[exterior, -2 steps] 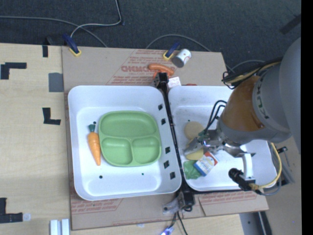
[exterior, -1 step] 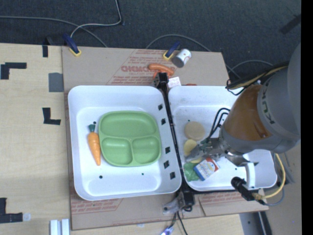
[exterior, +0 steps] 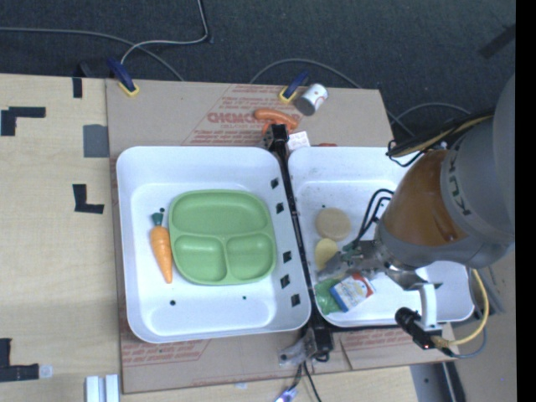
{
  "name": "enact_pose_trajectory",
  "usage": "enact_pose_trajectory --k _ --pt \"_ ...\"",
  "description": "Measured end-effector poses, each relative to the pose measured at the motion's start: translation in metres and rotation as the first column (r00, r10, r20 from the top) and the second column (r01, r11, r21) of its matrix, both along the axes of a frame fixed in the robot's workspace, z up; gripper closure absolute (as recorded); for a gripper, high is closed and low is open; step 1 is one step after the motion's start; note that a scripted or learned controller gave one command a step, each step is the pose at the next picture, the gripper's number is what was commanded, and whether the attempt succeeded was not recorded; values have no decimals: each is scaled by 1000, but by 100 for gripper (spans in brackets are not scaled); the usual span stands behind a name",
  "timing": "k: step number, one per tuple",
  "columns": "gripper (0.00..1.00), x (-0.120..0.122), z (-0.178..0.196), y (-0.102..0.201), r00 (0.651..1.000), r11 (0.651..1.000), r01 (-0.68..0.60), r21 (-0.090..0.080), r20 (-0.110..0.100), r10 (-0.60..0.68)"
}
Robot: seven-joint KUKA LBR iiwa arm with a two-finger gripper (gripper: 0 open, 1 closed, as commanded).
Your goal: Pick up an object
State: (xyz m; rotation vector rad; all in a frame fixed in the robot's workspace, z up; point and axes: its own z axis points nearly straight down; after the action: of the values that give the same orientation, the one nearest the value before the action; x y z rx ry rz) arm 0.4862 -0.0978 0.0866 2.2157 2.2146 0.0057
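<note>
The fingers [exterior: 350, 262] hang low in the right bin [exterior: 368, 162], but from where I stand I cannot tell whether they are apart or together; the dark metal there blurs into the clutter beneath. Taking the right bin as the landmark: the arm [exterior: 456, 199], grey with its orange band, leans in over the bin's right half and covers much of its floor. Just under the fingers, near the bin's front wall, lies a small packet [exterior: 347, 293] with green, white and a touch of red and blue on it. A yellow piece [exterior: 326, 249] sits just left of the fingers, and a round tan disc [exterior: 332, 222] lies a little farther back, toward the bin's middle. All three crowd the bin's left side, close to the divider it shares with its neighbour.

Left of the right bin, touching it along that divider, is the left bin [exterior: 134, 249], holding a green sectioned plate [exterior: 222, 235] with an orange carrot [exterior: 162, 252] lying just beside the plate's left edge. Behind the right bin, on the cardboard sheet [exterior: 226, 115] covering the counter, rest an orange-handled clamp [exterior: 275, 117] and a small grey cylinder [exterior: 311, 99]. Cables [exterior: 167, 44] trail across the dark floor beyond.
</note>
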Motion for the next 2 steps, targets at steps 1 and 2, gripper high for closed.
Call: enact_pose_trajectory --k 1,2 --pt "100 0 9 0 1000 1000 0 0 -1 0" --pt "0 0 9 0 1000 1000 0 1 -2 0"
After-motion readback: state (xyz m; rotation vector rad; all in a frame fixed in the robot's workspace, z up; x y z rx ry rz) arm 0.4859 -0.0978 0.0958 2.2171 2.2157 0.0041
